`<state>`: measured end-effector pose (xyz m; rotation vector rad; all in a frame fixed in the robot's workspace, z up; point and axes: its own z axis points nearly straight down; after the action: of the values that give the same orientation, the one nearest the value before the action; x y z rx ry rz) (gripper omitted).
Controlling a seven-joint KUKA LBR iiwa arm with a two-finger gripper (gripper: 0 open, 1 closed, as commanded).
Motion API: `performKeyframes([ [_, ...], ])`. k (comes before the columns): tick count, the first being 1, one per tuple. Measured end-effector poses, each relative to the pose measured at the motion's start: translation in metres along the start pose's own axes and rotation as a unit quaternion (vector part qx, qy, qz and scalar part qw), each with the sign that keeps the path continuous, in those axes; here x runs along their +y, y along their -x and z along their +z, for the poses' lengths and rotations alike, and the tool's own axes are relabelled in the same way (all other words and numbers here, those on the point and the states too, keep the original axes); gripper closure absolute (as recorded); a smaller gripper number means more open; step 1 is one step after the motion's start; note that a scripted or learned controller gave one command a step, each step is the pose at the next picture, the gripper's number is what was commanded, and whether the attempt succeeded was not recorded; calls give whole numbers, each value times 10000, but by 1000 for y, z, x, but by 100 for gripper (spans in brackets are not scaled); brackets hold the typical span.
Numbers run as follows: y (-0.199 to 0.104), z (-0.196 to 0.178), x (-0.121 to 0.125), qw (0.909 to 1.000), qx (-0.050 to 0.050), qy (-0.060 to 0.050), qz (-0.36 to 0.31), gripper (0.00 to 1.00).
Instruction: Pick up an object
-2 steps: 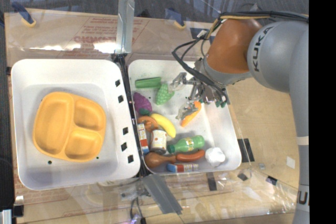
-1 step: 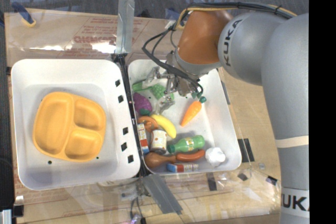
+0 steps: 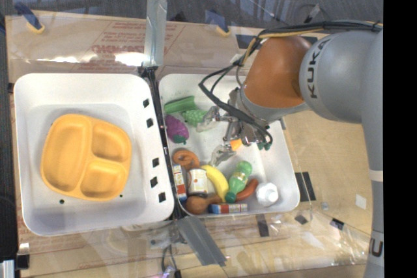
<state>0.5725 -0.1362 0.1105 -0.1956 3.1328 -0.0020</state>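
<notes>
One grey arm with an orange band (image 3: 277,71) reaches in from the right and covers the far right corner of the right-hand bin. Two shallow white plastic bins sit side by side on the bench: the left bin (image 3: 39,91) and the right bin (image 3: 287,176), their inner edges touching along a black seam.

In the middle of the left bin lies one yellow plastic tray with three compartments (image 3: 86,156).

The metal two-finger gripper (image 3: 229,140) hangs over the middle of the right bin, its thin fingers spread apart with nothing between them; the wrist and a loop of black cable hide what is directly beneath it.

The right bin holds roughly a dozen small toy food items. Near its far left corner lie one long green vegetable (image 3: 179,104), one bumpy green piece (image 3: 194,117) and one purple toy (image 3: 176,128). Towards the near edge there are one brown ring-shaped doughnut (image 3: 184,157), one small can with a white and red label (image 3: 197,181), one yellow banana (image 3: 217,180), one green bottle (image 3: 238,177), one orange-red carrot-like piece (image 3: 247,189), one white cap-shaped object (image 3: 267,193), one brown rounded item (image 3: 195,204) and two narrow labelled packets, one along the left wall (image 3: 178,182), one along the near edge (image 3: 228,208).

These near-edge items overlap, so their full outlines are hard to make out
</notes>
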Motion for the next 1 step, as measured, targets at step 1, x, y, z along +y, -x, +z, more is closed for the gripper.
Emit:
performKeyframes([
  [1, -31, -5, -43, 9967, 16, 9, -808, 0],
])
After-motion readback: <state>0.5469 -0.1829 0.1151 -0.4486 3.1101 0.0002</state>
